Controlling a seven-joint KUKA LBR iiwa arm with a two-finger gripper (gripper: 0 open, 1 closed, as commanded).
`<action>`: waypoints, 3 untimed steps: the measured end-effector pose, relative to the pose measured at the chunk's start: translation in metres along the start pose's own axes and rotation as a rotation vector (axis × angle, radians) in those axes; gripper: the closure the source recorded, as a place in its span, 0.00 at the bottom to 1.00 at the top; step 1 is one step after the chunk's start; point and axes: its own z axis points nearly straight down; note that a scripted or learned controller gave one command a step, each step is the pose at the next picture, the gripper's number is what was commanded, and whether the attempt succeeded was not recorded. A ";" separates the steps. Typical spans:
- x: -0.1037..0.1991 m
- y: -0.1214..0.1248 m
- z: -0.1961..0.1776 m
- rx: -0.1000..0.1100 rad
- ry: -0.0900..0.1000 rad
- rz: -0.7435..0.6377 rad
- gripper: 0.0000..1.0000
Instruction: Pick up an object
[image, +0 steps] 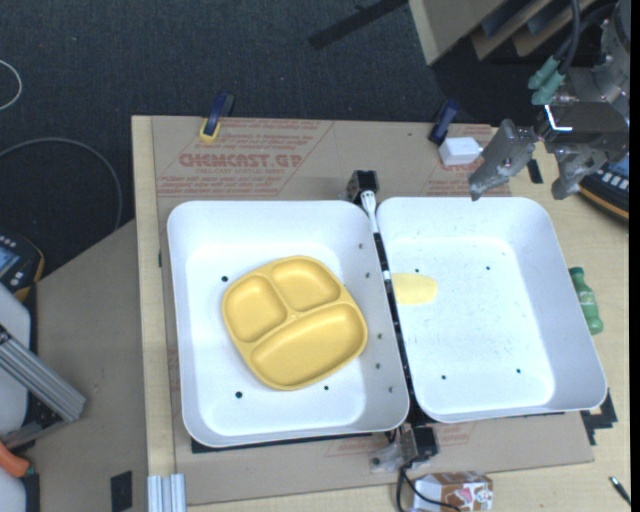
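Note:
A yellow divided plate (293, 321) with three compartments lies in the left bin (200, 400). A small flat pale-yellow piece (413, 289) rests at the left side of the right bin (560, 380), close to the divider. My gripper (528, 172) hangs at the upper right, above the far rim of the right bin. Its two grey fingers (495, 165) are spread apart and there is nothing between them. It is well away from both objects.
The bins sit side by side on a cardboard sheet (260, 155). Clamps stand at the back edge, and a white block (460, 151) lies near the gripper. A green item (586, 300) sits by the right bin's outer rim. Cables run at the front.

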 end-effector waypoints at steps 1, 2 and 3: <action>-0.008 0.001 -0.011 -0.005 -0.003 0.016 1.00; 0.007 0.000 0.113 0.012 -0.004 0.018 1.00; 0.053 0.001 0.113 0.001 -0.003 0.012 1.00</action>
